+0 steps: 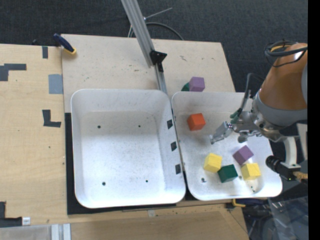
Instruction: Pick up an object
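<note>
From above we take the orange cube (196, 121) as our landmark; it sits in the right bin (220, 194), near that bin's wall shared with the left bin (125, 199), one flat face up and its edges slightly turned from the bin walls. Being a cube, it has no long axis we can name. The gripper (218, 135) hangs just right of it and a little nearer us, with nothing between its metal fingers, though we cannot tell how wide they stand. Further toward us from the orange cube lie a yellow cube (213, 162), a dark green cube (228, 173), a second yellow cube (251, 171) and a purple cube (243, 154), clustered closely. Beyond the orange cube, outside the bin on the bench (110, 64), rests another purple cube (197, 84). All blocks look matte and sharp-edged; the bins are smooth white plastic.
</note>
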Controlling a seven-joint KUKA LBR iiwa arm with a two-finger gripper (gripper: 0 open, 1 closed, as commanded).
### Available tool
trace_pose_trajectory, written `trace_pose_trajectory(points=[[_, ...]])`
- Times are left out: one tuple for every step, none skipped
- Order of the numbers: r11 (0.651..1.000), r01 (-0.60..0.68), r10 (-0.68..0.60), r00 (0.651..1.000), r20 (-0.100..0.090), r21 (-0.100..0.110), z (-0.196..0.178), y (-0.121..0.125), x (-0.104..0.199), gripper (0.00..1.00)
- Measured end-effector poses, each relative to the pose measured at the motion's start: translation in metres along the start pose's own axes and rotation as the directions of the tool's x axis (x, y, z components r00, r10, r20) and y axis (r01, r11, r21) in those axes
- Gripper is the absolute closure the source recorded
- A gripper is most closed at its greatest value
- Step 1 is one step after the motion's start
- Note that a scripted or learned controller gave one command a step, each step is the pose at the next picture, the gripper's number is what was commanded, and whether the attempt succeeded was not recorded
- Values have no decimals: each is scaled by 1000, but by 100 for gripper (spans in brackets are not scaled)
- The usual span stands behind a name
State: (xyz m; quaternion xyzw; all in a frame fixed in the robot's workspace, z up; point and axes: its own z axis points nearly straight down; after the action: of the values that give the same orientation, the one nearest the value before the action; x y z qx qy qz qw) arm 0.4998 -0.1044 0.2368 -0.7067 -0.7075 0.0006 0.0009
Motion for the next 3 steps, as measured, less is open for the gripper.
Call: trace_pose_trajectory(points=[[1000, 4, -4, 1000, -2, 5, 48, -10, 56, 0], [1000, -3, 3, 1000, 3, 5, 141, 36, -2, 0], [1000, 2, -2, 1000, 2, -5, 145, 117, -12, 0]])
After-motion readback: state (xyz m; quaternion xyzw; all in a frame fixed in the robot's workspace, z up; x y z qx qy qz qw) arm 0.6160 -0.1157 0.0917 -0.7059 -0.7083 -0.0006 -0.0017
